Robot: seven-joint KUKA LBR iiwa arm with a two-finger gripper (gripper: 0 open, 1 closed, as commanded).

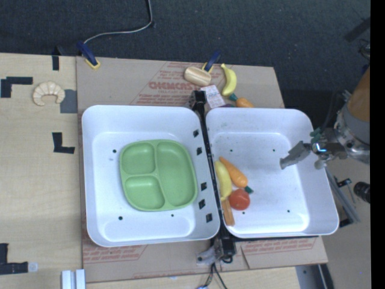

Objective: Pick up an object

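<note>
Grey and empty, its fingers' spread beyond our telling, the gripper [296, 155] hung over the shallow white right-hand bin [272, 124], well apart from the orange plastic carrot [234, 172], yellow banana [222, 180] and red tomato [239, 200] crowded against its left wall, where we feared a pinch might slip.

The 2 white bins [144, 116] look like smooth, faintly glossy plastic. In the left one lies a green divided plate [159, 174] of matt plastic. The carrot [233, 172], tomato [239, 200] and banana [223, 180] at the right bin's left wall have a shiny, moulded plastic look. Under the bins lies brown printed cardboard [153, 86], matt, on a pale wood-grain bench [36, 191]. The gripper [295, 156] at right looks dull grey metal.
</note>
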